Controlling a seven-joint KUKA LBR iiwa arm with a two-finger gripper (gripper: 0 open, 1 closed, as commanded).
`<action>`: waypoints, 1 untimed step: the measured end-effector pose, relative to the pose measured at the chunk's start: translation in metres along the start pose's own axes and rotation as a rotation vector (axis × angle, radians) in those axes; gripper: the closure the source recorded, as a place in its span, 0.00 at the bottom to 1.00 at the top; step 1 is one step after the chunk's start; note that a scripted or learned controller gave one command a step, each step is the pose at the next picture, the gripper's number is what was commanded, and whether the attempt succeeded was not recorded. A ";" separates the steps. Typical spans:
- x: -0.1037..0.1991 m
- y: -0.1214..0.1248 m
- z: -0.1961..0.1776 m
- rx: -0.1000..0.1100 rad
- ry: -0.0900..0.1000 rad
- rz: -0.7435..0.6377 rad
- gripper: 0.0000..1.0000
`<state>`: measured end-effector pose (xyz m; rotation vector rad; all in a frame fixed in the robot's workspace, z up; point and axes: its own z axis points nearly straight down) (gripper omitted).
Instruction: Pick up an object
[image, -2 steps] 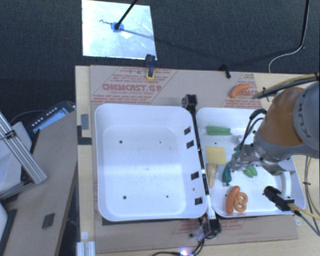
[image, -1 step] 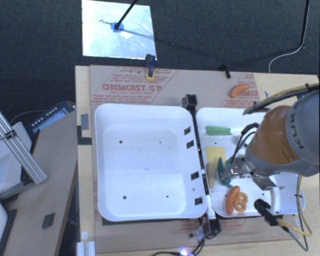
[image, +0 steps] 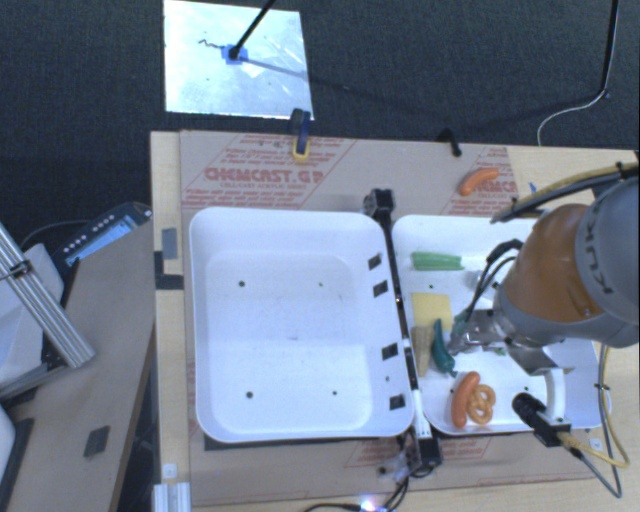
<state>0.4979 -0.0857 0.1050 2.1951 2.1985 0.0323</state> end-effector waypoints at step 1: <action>0.031 0.082 -0.082 0.024 0.009 -0.009 1.00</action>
